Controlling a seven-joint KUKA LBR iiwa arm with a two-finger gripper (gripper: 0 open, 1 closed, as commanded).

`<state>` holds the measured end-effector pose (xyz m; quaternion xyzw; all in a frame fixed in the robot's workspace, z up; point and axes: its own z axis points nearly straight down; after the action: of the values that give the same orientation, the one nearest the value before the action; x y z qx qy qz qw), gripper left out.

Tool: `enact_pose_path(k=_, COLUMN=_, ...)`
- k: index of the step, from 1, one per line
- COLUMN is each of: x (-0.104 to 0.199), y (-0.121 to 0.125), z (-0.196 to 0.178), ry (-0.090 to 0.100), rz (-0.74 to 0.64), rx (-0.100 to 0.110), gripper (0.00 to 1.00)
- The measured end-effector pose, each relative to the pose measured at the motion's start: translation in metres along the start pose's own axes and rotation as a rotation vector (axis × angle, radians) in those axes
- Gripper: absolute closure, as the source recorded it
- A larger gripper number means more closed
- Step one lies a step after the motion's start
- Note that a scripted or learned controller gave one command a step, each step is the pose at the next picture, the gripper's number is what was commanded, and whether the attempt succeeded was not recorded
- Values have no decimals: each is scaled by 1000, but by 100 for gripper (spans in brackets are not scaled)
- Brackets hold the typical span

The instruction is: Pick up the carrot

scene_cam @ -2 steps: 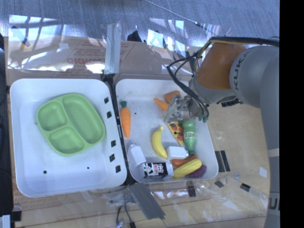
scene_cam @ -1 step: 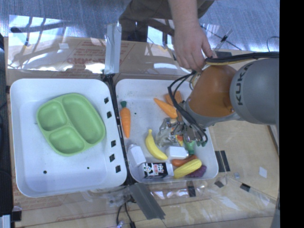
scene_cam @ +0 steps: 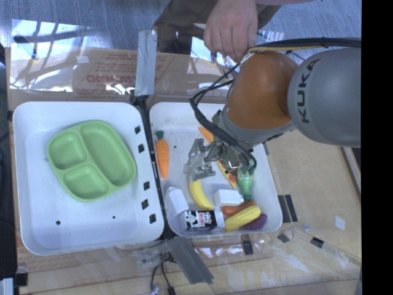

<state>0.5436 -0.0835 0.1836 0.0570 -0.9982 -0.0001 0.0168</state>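
Note:
The carrot (scene_cam: 162, 157), orange with a green top, lies along the left wall of the right bin (scene_cam: 178, 117), its green end pointing to the back. My gripper (scene_cam: 198, 160) hangs over the middle of that bin, a short way to the right of the carrot and not touching it. It is open, with nothing between its fingers. The grey arm with its orange band (scene_cam: 261, 91) covers the back right part of the bin.
The right bin also holds a banana (scene_cam: 198, 193), a white bottle (scene_cam: 176, 199), a milk carton (scene_cam: 200, 220), a white block (scene_cam: 228, 196), a yellow corn cob (scene_cam: 243, 217) and a green-topped piece (scene_cam: 245, 180). A green divided plate (scene_cam: 92, 160) lies in the left bin (scene_cam: 31, 226). A person's hand (scene_cam: 231, 23) reaches in behind the arm.

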Motion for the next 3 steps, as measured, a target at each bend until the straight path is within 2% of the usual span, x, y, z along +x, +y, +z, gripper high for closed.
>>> enact_pose_path(k=1, x=-13, y=-7, z=-2, ry=-33, rz=-1, rx=5, gripper=100)
enact_pose_path(k=2, x=-79, y=22, z=-12, ry=-37, rz=182, rx=-1, gripper=100)
enact_pose_path(k=3, x=-79, y=22, z=-12, ry=-37, rz=182, rx=-1, gripper=0)
